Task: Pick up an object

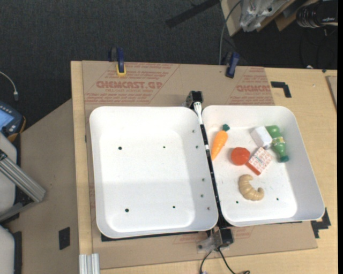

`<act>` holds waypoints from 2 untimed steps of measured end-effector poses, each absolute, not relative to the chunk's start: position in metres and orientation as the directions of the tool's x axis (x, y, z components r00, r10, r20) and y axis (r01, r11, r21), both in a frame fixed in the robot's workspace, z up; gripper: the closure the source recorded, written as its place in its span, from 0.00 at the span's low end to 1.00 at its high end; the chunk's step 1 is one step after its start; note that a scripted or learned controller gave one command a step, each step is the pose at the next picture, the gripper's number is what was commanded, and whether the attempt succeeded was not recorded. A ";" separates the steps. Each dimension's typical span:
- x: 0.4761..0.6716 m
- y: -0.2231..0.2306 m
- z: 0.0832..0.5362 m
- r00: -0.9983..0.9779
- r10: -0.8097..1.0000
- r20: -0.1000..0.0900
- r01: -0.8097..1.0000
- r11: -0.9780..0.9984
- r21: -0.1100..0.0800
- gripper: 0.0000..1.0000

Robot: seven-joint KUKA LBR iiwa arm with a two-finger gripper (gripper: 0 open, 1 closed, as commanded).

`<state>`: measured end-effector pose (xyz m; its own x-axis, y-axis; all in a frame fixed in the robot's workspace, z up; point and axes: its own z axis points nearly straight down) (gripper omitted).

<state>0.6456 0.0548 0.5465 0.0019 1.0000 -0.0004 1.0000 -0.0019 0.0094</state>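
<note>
We see every object in the right bin (293, 199): a carrot (219, 144) by its left wall, a red disc (240, 155) just beside a checked carton (260, 160), a croissant (250, 188) below them, and a white block (261, 136) next to a green piece (277, 142). The left bin (144, 171) lies alongside. The gripper (256, 14) hangs beyond the bench's far edge, well apart from the objects; we cannot tell whether it is parted or closed.

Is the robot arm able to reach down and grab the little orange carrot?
Probably yes. The orange toy carrot with a green tip lies in the right white bin near the left wall, uncovered, with a small gap from the red round toy. The nearby wall might crowd a grasp.
</note>
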 end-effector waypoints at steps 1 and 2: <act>0.646 0.055 0.557 0.003 1.000 0.000 1.000 -0.003 0.014 1.00; 0.653 -0.043 0.534 0.010 1.000 -0.003 1.000 -0.010 -0.004 1.00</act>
